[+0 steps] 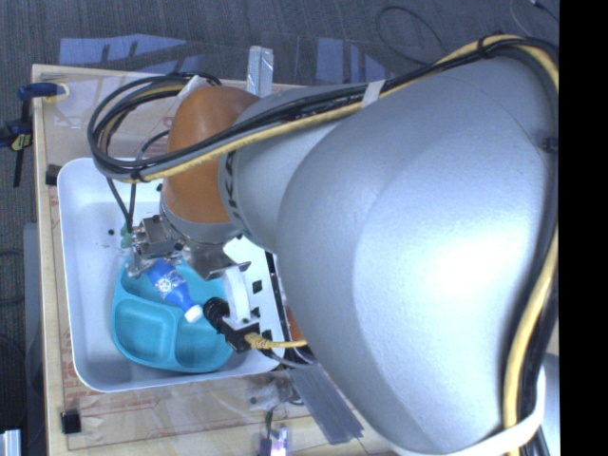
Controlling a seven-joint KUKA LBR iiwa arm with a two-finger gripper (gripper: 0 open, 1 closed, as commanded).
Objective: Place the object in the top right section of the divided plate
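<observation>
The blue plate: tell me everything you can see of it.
The blue plate is a glossy, plastic-looking divided dish with rounded raised ridges between shallow sections. It lies flat on the floor of the left white bin, toward the near wall. The arm hides its right and upper parts, so the full outline cannot be seen. A small bluish-white object sits at its upper section beneath the wrist; whether it rests on the plate cannot be told.

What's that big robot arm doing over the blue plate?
The big grey arm is reaching down into the left white bin, right over a blue divided plate. Its gripper is low above the plate's upper part, where something small and blue-and-white sits. The arm hides a lot, so I can't tell whether it's holding anything.
</observation>
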